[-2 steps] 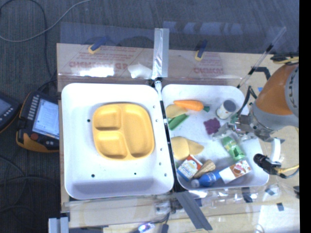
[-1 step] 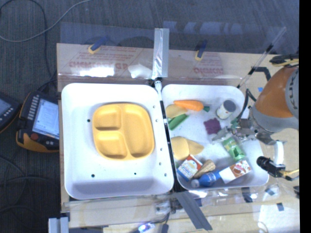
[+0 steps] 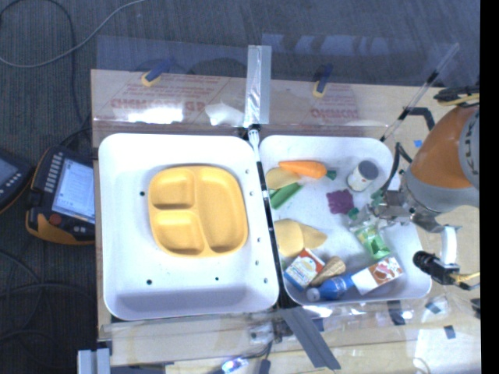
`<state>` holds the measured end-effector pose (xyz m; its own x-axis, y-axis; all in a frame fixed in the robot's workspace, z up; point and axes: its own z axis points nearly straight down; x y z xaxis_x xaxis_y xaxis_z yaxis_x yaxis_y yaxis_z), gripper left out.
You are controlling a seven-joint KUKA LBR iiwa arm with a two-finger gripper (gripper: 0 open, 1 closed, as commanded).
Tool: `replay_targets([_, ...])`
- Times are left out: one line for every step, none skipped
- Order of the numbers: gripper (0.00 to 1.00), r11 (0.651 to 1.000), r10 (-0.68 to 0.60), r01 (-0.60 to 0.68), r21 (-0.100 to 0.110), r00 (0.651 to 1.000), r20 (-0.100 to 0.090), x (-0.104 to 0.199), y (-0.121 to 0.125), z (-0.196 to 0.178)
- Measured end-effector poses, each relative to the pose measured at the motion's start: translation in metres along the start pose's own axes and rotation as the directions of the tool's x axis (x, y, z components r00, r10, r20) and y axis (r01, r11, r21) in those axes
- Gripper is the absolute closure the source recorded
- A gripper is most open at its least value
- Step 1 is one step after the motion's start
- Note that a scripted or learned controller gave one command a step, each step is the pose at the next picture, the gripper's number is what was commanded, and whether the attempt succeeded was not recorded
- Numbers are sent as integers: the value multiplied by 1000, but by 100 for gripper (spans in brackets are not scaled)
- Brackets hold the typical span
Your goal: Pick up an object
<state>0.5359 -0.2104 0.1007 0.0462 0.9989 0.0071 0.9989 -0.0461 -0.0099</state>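
The right bin (image 3: pixel 394 150) holds a jumble of items. An orange carrot (image 3: pixel 304 168) lies at the back, with a green piece (image 3: pixel 284 194) and a yellow piece (image 3: pixel 278 178) beside it. A purple grape bunch (image 3: pixel 339 201) and a white can (image 3: pixel 362 174) sit near the middle and back right. My gripper (image 3: pixel 380 207) hangs low over the bin's right side, just above a green translucent bottle (image 3: pixel 373 238). Nothing shows as held.
The left bin (image 3: pixel 125 279) holds a yellow compartment tray (image 3: pixel 196 210). At the right bin's front lie a pale yellow lump (image 3: pixel 295 236), small cartons (image 3: pixel 303 270) (image 3: pixel 379 274) and a blue bottle (image 3: pixel 334 288). The arm's orange band (image 3: pixel 440 158) stands over the bench's right edge.
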Motion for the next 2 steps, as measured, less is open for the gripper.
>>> replay_targets([100,973,232,-232,-3,973,9,29,65,-85])
replay_targets([100,961,277,-277,-10,961,11,70,89,4])
